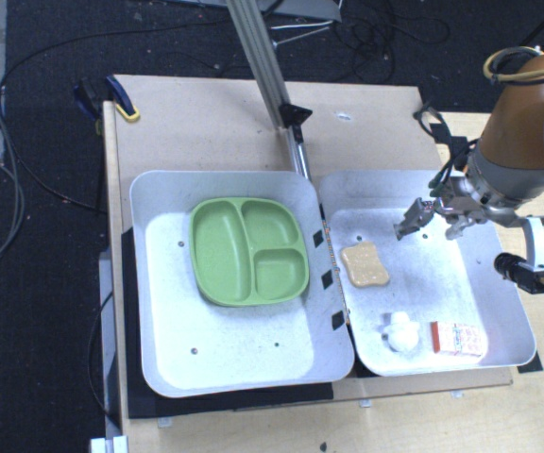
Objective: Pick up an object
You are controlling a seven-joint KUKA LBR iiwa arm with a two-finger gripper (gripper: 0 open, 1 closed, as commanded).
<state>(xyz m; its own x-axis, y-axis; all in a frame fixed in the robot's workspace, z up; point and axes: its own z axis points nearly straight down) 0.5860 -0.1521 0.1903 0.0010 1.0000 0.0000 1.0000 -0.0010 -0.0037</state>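
From above, the bench (206, 111) carries two white bins side by side. The left bin (159, 328) holds a green tray (249, 250) with three compartments, lying flat toward the bin's far half, slightly right of centre, with bare white floor near and left of it. The right bin (484, 281) holds three small things: a tan slab like a piece of toast (365, 265) lying flat near the bin's left wall, a small white lump (401, 332) toward the near edge, and just right of it a flat red-and-white packet (458, 339) by the near right corner. The lump and the packet sit close together but apart; the toast lies well apart from both, farther back. The arm (522, 130) comes in from the right, its orange band high at the frame's edge, and the gripper (435, 218) hangs over the far part of the right bin, right of and beyond the toast. Its fingers (412, 223) stand spread apart with nothing between them. A slanted metal pole (263, 50) rises from the far edge between the bins.
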